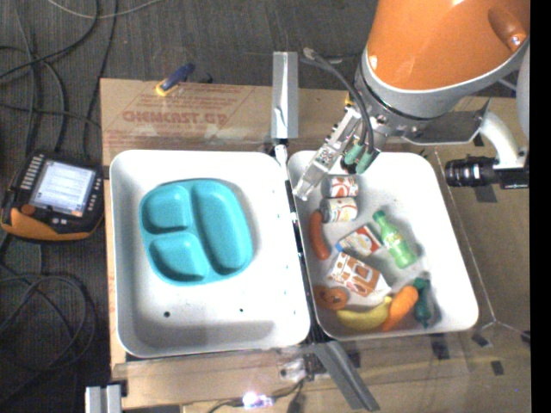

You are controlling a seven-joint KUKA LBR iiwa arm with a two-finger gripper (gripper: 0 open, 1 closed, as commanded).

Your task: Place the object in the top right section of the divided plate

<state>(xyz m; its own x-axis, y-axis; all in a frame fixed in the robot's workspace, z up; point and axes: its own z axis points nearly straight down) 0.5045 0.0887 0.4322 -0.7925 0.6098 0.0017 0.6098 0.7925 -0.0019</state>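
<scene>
the desk (120, 119) carries two shallow white bins side by side. in the left bin (129, 317) a blue divided plate (196, 229) lies a little toward the bin's far left corner, with three sections showing and nothing in any of them.

the right bin (456, 256) holds the loose things: two small cans (342, 198) close to its far left corner, a red sausage (319, 235) along its left wall, two small cartons (360, 256) near the middle, a green bottle (394, 240) just right of them, and along the near edge a brown doughnut-like piece (331, 298), a banana (362, 317), a carrot (399, 306) and a dark green piece (422, 299).

the arm (439, 33) reaches in over the right bin's far edge, its orange band large in view. the jaws (331, 157) hang above the right bin's far left corner, just over the cans; how far apart they stand i cannot tell, and nothing is seen between them.

an orange-edged handheld screen (56, 196) lies off the desk's left edge
</scene>
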